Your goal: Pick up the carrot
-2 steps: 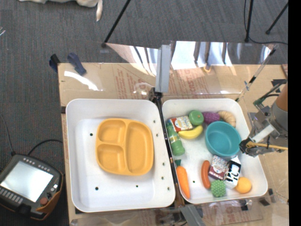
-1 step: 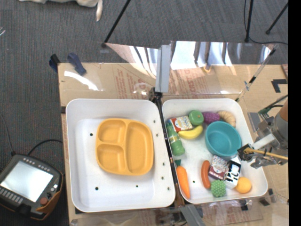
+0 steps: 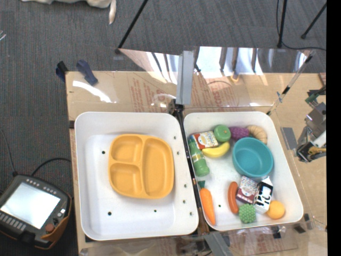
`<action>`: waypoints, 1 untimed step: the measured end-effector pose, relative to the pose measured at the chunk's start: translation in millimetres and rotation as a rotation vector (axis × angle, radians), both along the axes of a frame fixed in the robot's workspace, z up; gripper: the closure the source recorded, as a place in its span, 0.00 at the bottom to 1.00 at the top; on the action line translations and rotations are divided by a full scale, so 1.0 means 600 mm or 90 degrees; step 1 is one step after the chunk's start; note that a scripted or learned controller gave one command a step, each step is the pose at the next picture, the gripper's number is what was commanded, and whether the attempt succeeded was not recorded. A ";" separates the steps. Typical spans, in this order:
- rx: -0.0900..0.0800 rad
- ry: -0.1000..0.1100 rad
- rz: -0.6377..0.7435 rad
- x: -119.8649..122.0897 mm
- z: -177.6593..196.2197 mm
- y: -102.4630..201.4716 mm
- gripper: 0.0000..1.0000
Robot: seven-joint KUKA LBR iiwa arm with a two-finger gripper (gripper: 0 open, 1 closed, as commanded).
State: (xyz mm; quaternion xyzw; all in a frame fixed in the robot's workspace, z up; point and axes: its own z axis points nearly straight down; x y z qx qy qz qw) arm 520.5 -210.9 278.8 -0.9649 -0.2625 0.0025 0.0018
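1. My gripper (image 3: 314, 143) sits off past the 3 o'clock edge of the right-hand shallow white plastic bin (image 3: 290, 167), over the brown cardboard-covered table (image 3: 133, 87). Honestly can't tell how it's set from this angle, it's just a tangle of grey and yellow bits.

2. The carrot (image 3: 207, 206), an orange tapered plastic toy with a green top, lies at about 7 o'clock in the right bin, pressed along the wall, green end towards 12.

3. What could go wrong: it's hugging the bin wall, so one side of my grasp may hit the rim or have no room to slip in. It looks smooth and tapered too, so I'd guess it squirts out if I pinch near the tip.

4. Lookalike risk: a red sausage-shaped toy (image 3: 233, 197) lies near the carrot at its 3 o'clock, similar length and lie.

5. The yellow three-compartment plastic plate (image 3: 141, 165) in the left white bin (image 3: 88, 143) is well apart, no bother.
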 end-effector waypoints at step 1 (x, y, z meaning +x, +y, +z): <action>0.002 0.000 0.245 -0.074 0.026 0.008 1.00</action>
